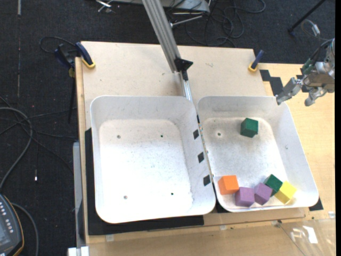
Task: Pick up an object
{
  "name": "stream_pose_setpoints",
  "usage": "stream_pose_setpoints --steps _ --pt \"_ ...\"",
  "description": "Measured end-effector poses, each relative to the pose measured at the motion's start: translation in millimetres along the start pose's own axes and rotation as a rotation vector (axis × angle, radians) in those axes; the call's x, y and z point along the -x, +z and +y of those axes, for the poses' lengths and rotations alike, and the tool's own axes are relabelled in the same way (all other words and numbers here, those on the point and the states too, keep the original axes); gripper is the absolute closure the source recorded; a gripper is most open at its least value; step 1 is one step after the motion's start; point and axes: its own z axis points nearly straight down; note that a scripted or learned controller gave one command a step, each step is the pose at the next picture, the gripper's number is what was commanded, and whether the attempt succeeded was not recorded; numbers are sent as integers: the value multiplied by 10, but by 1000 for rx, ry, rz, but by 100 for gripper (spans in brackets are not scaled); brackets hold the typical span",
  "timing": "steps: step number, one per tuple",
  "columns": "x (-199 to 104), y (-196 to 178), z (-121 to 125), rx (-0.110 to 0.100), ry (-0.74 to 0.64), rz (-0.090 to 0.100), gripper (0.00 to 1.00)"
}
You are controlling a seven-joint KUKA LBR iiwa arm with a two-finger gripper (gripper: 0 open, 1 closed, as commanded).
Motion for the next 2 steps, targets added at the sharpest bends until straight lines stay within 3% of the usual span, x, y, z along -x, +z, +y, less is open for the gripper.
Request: stream_pose_setpoints --steps 1,2 --pt "-168 -882 228 1 -2 1 0" --pt "-537 -1396 310 -1 -4 2 0"
